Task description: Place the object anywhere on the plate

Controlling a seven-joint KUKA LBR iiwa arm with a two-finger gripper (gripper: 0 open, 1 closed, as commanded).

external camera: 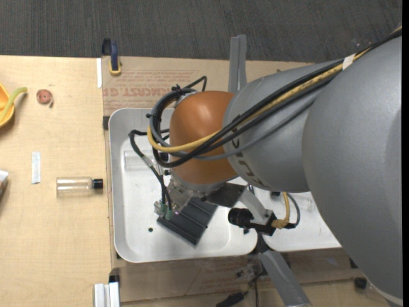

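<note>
At the near edge of the pale wooden desk (57, 248), a ribbed metal bracket (105, 294) stands by the near left corner of the left bin (128, 235), a shallow white plastic tray with rounded corners and a smooth, glossy floor. A tiny dark speck (151, 229) lies on that floor. Just right of it the gripper (187, 221) hangs low over the bin, a boxy matt black block tilted at an angle with a small green part at its left corner. I cannot tell whether the jaws are spread or pressed together, since the block hides them. A sliver of the right bin (319, 235) shows beneath the arm (332, 139), whose smooth grey shell fills the right side. Its rounded orange band (198, 139) is looped with black and yellow cables.

Left of the bins, well apart from the gripper, a clear plastic bottle (79, 184) with a black cap lies on its side. A thin white strip (36, 168) lies beside it. Farther off sit a small reddish disc (43, 96) and a curved yellow-orange piece (6, 104) cut by the left edge, possibly a dish rim. Which of these is the task's object I cannot say; nothing lies under the gripper that I can see.

A blue clamp (110, 56) grips the far edge, with dark carpet (192, 11) beyond
</note>
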